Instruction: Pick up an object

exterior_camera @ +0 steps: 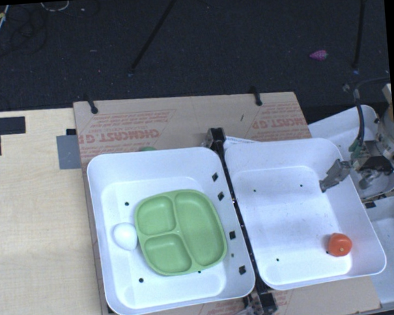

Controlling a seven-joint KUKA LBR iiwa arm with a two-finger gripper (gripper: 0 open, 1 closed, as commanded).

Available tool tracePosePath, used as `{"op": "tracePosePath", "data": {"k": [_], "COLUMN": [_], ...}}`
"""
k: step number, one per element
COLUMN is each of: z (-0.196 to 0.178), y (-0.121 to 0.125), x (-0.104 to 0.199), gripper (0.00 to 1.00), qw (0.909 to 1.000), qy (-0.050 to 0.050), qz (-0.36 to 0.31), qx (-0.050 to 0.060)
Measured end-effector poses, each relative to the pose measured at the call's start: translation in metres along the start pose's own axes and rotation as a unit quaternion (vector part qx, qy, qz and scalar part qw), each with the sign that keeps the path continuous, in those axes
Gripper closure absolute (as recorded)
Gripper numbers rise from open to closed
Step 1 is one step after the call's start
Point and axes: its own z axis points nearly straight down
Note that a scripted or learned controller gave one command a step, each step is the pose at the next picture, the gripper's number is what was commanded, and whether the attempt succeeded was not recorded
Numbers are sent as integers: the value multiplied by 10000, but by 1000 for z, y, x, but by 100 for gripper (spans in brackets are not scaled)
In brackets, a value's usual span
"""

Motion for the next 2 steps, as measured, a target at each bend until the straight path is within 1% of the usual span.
{"op": "tracePosePath", "data": {"k": [1, 2], "z": [-6, 59], "y": [2, 3], "x": [0, 4], "gripper": [0, 0], "qw": [10000, 10000], "qy": [-10, -1], "qz": [-11, -11], "qx": [-50, -22]}}
